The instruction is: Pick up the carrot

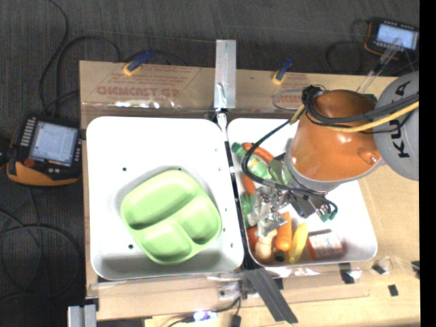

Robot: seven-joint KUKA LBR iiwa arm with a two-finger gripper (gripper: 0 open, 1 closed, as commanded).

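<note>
While the arm [334, 138] reaches in from the right, its gripper [272, 213] hangs low over the right bin [357, 240]; whether it is parted or closed cannot be told. Just beneath lies the carrot [283, 236], beside a banana [298, 240]. A green tray [172, 213] sits in the left bin [109, 142].

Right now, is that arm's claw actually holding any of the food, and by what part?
It cannot be told. The gripper sits low over the pile in the right bin, just above the carrot, but nothing shows clearly between its fingers.
</note>
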